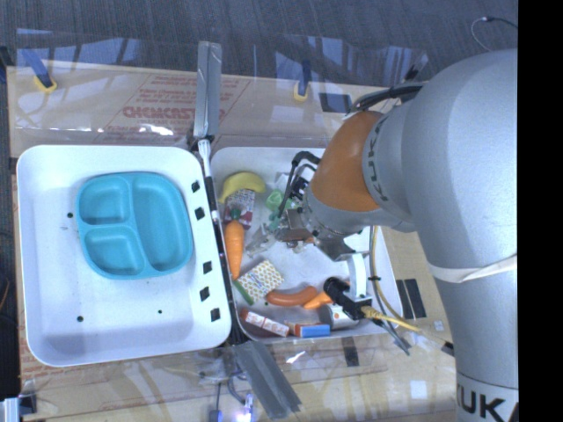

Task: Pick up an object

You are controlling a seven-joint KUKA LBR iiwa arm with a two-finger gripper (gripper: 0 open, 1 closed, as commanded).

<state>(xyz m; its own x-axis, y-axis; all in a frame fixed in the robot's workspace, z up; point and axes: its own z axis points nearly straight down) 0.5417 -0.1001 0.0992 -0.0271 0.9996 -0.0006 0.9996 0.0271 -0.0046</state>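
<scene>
Clutter is the main hazard: the right bin (369, 161) packs a carrot (234, 246), a yellow toy (244, 184), a checkered packet (260, 279), an orange sausage-shaped piece (297, 298) and small boxes close together along its left wall and the near edge. A descent could nudge neighbours or catch two at once, or close on nothing. The arm (457, 183) reaches in from the bench's right edge, wrist bent down over the bin's middle. The gripper (295, 227) hangs low there; whether it is open or holding anything cannot be told. The left bin (35, 262) carries a blue divided tray (134, 225).
</scene>
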